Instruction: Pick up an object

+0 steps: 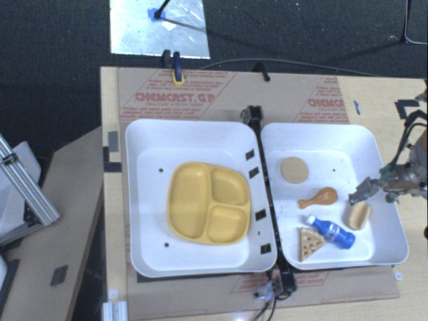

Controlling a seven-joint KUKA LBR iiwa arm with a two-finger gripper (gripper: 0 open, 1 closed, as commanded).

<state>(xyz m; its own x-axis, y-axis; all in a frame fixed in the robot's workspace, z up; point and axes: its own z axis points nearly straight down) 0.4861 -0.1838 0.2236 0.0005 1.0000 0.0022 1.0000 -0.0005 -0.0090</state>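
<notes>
**Arm reaches into the right bin, near a bread roll**

A wooden bench (221,85) carries two shallow white bins side by side, seen from above at a slant. The left bin (144,179) holds a yellow tray (208,202) with three compartments, lying flat.

The right bin (364,142) holds five small toy foods. A round tan cookie (294,170) lies toward the back. In front of it is a drumstick (319,197), lying on its side. Nearer the front edge, a blue bottle (332,233) with a white cap lies on its side, touching a pizza slice (309,243) to its left. A bread roll (358,215) sits toward the bin's right side.

The hand (364,191) comes in from the right, just above and beside the roll. It is dark and small here; whether it is spread or closed cannot be told, and nothing visibly sits in it.

The roll looks like the nearest candidate. It is probably light, hard plastic, smooth and rounded, so it may slip or roll away. Taking it across its narrow middle seems safest. The drumstick's thin shank would also offer a good hold. The flat cookie and pizza slice look hardest to lift.
</notes>
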